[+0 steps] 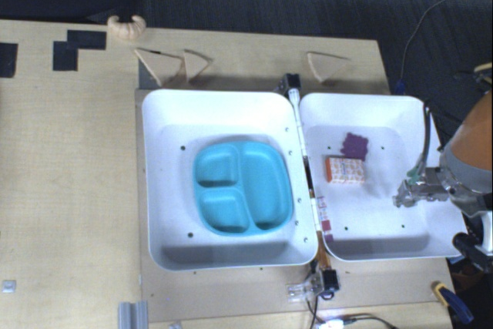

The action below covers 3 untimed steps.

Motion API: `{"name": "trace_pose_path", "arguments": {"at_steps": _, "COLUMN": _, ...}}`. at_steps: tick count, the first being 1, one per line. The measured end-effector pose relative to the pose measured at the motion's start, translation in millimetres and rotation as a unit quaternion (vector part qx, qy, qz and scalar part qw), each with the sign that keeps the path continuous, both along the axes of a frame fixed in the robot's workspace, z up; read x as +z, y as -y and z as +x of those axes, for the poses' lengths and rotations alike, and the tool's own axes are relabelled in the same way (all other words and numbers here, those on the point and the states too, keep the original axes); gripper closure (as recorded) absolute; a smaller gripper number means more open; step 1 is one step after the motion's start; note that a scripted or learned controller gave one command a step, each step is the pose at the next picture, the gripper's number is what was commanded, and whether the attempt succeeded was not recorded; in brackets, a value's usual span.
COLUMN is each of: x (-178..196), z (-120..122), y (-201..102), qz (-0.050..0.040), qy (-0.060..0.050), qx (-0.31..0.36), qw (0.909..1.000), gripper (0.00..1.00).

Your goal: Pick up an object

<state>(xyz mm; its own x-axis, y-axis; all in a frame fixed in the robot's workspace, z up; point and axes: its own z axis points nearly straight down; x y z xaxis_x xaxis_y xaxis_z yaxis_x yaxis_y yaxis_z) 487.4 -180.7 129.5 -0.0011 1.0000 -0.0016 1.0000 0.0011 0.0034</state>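
Note:
In the right bin (370, 239) lie a small purple block (355, 143) and, just below it, a small orange-and-white patterned box (344, 169). My gripper (412, 195) hangs over the right side of that bin, about a hand's width right of the box and slightly nearer the front. It touches neither object. The left bin (162, 166) holds a light blue divided tray (243, 185) with three compartments.
The arm's orange band and grey wrist (470, 158) fill the right edge. A cable (426, 135) runs down along the right bin's far-right rim. Bare wooden bench (69, 189) stretches to the left of the bins.

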Motion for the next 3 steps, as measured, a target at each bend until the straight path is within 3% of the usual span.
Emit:
{"name": "trace_pose_path", "arguments": {"at_steps": 1, "x": -24, "z": 77, "y": 20, "qz": 0.0006, "qy": 0.0, "qx": 0.002, "qw": 1.0, "gripper": 1.0}}
{"name": "trace_pose_path", "arguments": {"at_steps": 2, "x": -24, "z": 77, "y": 20, "qz": 0.0005, "qy": 0.0, "qx": 0.002, "qw": 1.0, "gripper": 0.0}}
{"name": "trace_pose_path", "arguments": {"at_steps": 3, "x": -43, "z": 17, "y": 7, "qz": -0.0001, "qy": 0.002, "qx": 0.0, "qw": 1.0, "gripper": 0.0}}
